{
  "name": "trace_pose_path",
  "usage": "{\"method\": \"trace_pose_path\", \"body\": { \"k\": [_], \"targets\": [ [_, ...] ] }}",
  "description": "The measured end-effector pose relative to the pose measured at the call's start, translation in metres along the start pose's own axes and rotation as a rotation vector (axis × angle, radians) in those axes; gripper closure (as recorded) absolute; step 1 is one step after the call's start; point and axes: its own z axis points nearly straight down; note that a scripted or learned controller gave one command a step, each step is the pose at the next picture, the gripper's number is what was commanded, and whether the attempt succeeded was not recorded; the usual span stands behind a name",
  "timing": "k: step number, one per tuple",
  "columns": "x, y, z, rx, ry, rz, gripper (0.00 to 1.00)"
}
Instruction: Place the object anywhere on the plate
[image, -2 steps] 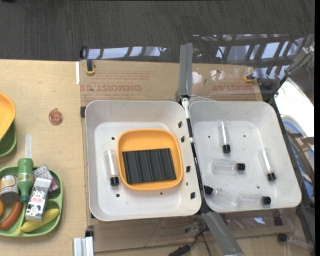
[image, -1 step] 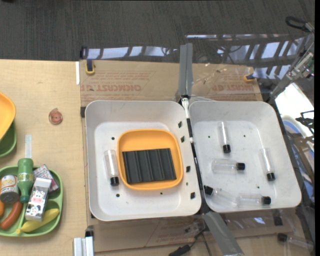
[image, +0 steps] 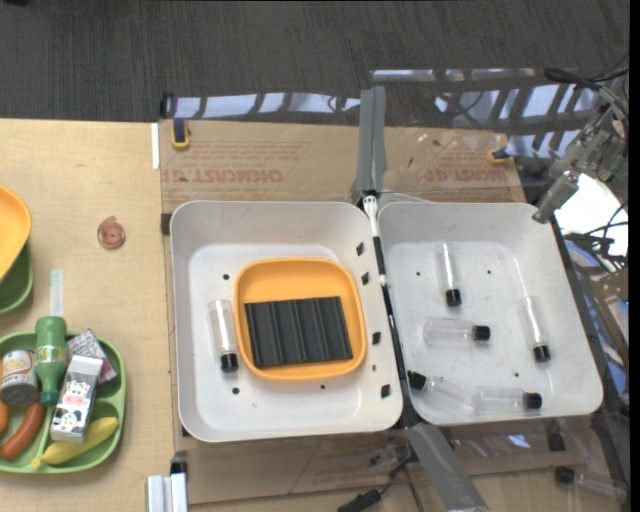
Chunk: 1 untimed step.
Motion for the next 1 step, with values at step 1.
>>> {"method": "trace_pose_path", "body": {
  "k": [1],
  "targets": [
    [0.0066, -0.004, -0.0075, -0.001, -0.001, -0.263, 0.0]
  ]
}}
